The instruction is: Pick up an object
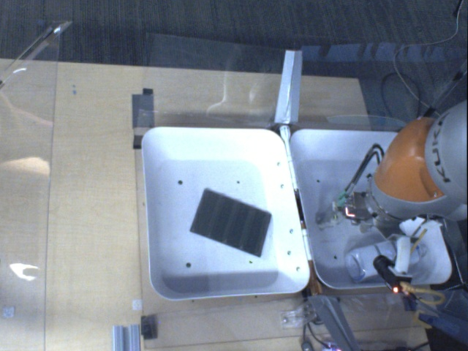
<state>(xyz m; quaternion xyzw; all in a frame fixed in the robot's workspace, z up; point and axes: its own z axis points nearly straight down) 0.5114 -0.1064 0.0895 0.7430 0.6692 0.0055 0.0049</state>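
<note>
though flat, dark ribbed pad [231, 222] angled lower-right

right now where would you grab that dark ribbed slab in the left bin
The dark ribbed slab lies flat and tilted on the floor of the left bin, away from the walls. Come straight down from above and pinch across its shorter width, with the gripper turned to match the tilt; flat as it lies, its top offers nothing to grip.
</note>
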